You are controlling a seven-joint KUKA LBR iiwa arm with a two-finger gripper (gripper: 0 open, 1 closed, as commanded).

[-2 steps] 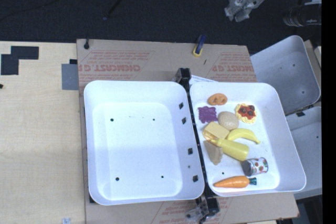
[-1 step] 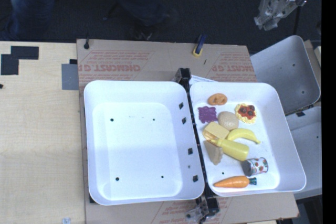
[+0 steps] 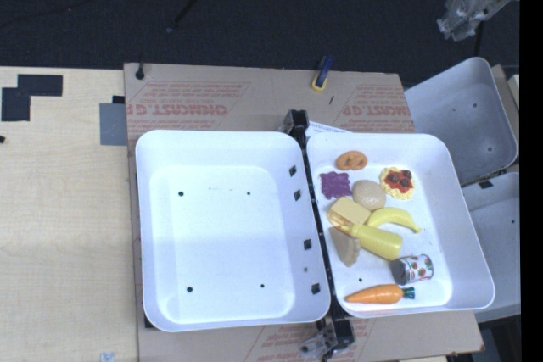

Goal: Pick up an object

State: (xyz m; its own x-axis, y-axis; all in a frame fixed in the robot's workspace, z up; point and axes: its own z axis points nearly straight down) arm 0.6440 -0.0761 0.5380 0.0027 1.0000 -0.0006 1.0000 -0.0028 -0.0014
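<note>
Carrot in right bin: long axis left-right, tip left, green top right. Gripper aloft; opening indiscernible.

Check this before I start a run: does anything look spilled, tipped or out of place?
Nothing is spilled. The can lies on its side near the carrot, and the toys sit crowded together in the right bin, some overlapping.

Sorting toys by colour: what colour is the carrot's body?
Orange, with a small green top; the carrot shows in the camera view.
</note>
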